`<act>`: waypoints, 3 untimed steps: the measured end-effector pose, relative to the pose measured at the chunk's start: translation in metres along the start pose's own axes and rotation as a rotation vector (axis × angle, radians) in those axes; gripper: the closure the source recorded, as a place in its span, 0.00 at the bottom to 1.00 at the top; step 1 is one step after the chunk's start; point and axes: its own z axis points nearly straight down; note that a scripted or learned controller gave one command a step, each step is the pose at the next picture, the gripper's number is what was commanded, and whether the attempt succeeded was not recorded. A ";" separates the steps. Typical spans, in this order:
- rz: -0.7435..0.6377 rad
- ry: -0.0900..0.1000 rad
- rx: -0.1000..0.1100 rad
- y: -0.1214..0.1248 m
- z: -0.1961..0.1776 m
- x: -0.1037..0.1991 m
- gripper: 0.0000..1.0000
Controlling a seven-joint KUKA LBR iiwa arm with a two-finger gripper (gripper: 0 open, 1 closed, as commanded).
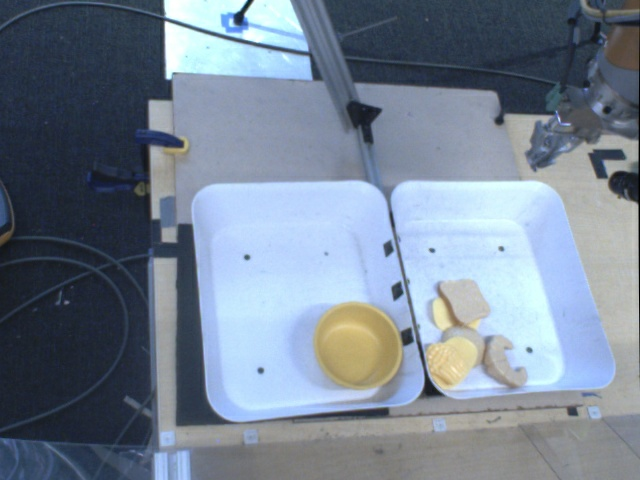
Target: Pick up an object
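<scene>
Down at the near edge, a yellow bowl [358, 344] sits in the left bin [230, 218], and toast [465, 301], a waffle [451, 362] and small bits crowd the right bin's [560, 258] near-left corner. Up past that bin's far-right corner hangs the claw [549, 141], holding nothing; open or closed I can't tell. I'd go for the toast, dropping straight down with fingers clear of its neighbours

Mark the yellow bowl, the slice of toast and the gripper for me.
Yellow bowl [357, 344], camera view, on its inner floor.
Slice of toast [465, 301], camera view, on its flat top face.
Gripper [551, 143], camera view, at its fingertips above the bench.
</scene>
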 end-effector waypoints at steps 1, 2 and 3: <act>-0.003 0.003 0.007 -0.018 0.012 0.055 1.00; -0.004 0.004 0.007 -0.024 0.026 0.104 1.00; -0.003 0.004 0.006 -0.033 0.023 0.149 1.00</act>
